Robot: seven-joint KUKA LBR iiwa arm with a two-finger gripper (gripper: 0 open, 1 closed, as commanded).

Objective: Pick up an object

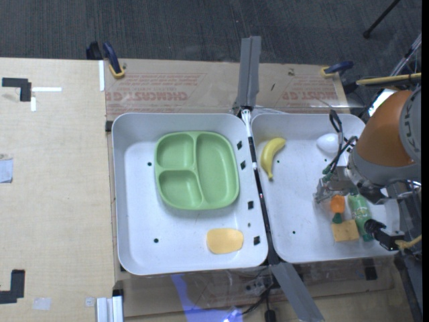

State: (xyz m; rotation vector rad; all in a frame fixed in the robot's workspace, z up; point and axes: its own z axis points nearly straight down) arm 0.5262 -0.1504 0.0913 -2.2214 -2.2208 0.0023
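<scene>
- Camera view: the gripper (326, 192) hung low in the right bin (295, 240), beside the clutter (350, 217).
- Whether it was wide or narrow, I couldn't tell.
- It would do best centring on one piece before closing.

- Red print is showing on the cardboard sheet (201, 89) behind the bins; it is appearing upside down and reading "CHEMCAZ"; the remaining characters are illegible.

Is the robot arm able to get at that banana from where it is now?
Probably yes. The banana lies alone against the right bin's left wall, with bare floor around it and nothing on top. The gripper hangs over the same bin, near a cluster of small items, so only a short sideways move seems needed.
</scene>
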